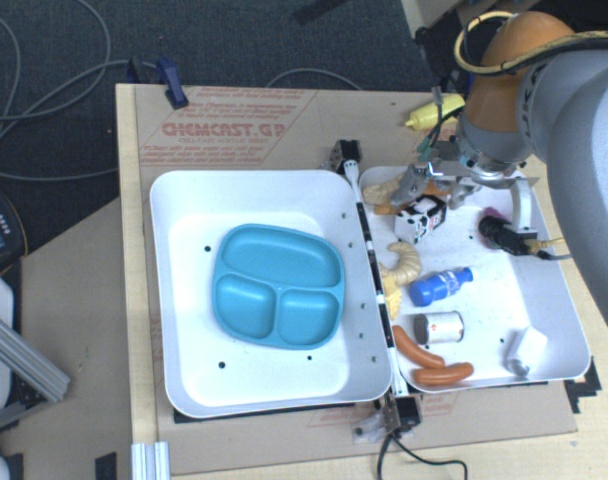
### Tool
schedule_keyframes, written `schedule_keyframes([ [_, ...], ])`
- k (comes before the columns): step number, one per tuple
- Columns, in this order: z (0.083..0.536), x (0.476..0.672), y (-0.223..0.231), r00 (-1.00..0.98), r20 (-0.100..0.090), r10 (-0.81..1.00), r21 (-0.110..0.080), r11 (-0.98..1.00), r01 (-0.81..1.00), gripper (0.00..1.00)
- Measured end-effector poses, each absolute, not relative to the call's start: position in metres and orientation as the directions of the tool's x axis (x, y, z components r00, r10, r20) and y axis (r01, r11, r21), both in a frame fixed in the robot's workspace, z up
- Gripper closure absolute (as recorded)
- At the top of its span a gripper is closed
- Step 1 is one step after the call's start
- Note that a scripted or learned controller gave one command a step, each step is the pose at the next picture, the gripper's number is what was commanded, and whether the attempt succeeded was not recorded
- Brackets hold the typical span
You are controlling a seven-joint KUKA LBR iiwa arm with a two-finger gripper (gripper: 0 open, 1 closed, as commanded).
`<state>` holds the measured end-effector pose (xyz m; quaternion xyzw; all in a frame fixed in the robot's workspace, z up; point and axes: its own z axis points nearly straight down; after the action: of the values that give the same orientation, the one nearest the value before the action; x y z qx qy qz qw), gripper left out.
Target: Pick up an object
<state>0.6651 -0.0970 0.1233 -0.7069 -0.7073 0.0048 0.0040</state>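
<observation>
My gripper [425,180] hangs over the far left part of the right bin [556,298], reaching in from the right. Just below it lies a small black-and-white toy [420,218]. I cannot make out whether the toy is touched or held. A tan curved piece [404,263] lies nearer the front by the bin's left wall. A blue bottle [440,285] lies on its side in the middle. In front of it are a white can with a red band [439,327] and two orange sausages [429,360].
The left bin [184,368] holds a blue divided plate [278,285]. A pale tan item [381,190] lies at the right bin's far left corner. A white-grey object [524,351] sits at its front right. A blue clip [170,81] lies on the bench's back left.
</observation>
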Motion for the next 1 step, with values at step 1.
schedule_keyframes([
  [1, 0.0819, 0.5569, -0.1258, 0.006, 0.002, 1.000, -0.012, -0.006, 1.000, 0.00],
])
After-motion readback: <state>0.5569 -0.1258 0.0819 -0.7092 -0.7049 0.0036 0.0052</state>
